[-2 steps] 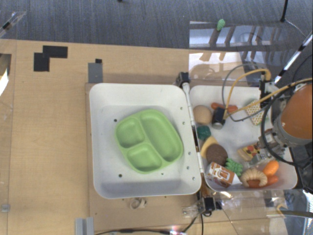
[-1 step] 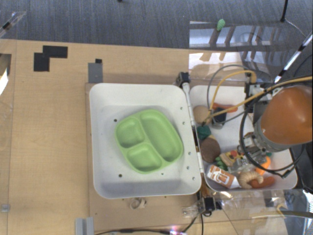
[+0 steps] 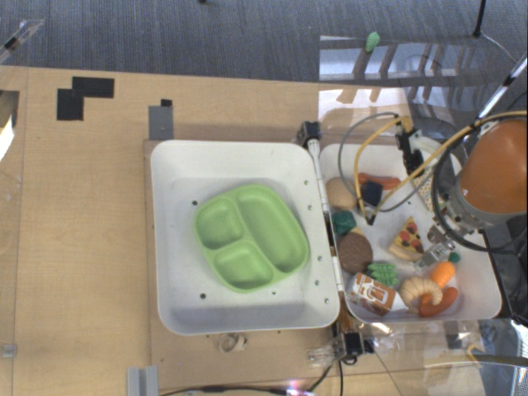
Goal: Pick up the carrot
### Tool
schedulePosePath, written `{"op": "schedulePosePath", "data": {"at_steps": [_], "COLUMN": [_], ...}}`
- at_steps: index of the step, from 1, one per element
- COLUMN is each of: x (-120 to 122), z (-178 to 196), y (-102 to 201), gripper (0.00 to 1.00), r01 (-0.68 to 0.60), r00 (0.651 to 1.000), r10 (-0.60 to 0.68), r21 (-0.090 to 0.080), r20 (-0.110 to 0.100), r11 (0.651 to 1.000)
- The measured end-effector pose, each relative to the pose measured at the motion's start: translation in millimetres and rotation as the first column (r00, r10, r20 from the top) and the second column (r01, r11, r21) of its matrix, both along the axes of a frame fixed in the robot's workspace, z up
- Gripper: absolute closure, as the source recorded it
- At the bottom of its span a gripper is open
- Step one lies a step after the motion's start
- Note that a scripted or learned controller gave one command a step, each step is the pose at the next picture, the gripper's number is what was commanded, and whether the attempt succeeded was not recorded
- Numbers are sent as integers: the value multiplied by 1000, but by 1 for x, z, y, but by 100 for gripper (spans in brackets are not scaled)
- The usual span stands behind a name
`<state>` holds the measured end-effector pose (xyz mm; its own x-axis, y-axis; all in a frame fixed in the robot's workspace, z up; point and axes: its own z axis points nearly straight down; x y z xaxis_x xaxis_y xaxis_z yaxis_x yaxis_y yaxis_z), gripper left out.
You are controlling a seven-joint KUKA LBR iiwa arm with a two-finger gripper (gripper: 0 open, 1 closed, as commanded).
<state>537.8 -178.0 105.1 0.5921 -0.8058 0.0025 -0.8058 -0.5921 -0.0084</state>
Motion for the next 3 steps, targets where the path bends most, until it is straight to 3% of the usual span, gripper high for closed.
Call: {"op": "schedulePosePath", "data": {"at_steps": [1, 2, 3], "x": [-47, -44, -49], "z": [48, 58, 64], "y": [48, 49, -9], "gripper": [100, 100, 100], "r01": [125, 128, -600], "r00": [992, 992, 800], "r10": [-125, -128, 600], "r21": [1, 5, -6], "r20": [-1, 5, 2], "r11": [992, 992, 800]}}
